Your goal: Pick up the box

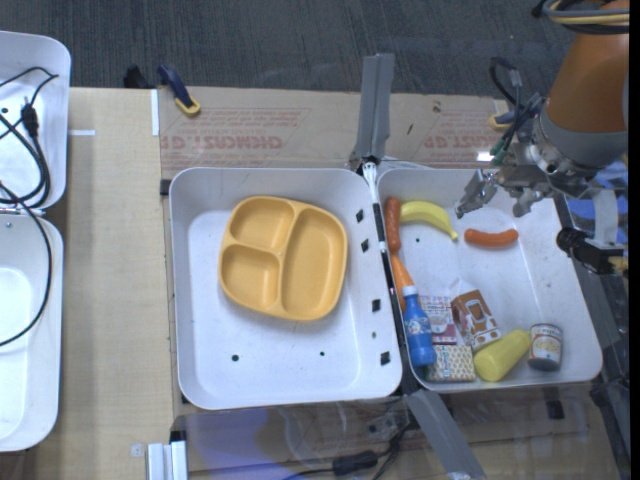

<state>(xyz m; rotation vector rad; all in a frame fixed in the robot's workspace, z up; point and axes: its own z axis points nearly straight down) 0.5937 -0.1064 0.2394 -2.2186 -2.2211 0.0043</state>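
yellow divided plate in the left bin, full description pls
The plate is yellow-orange and looks like matte plastic. It has rounded corners and three compartments: two smaller ones on its left half, one long one on its right. It lies flat and right side up on the floor of the left bin, turned slightly askew, toward the bin's upper middle. The compartments hold nothing. No other item touches it, and the gripper hangs over the right bin.

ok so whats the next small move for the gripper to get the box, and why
Probably travel toward the near end of the right bin: the two-finger gripper hovers beside the orange sausage, while the small brown-and-white box lies apart, closer to the camera.
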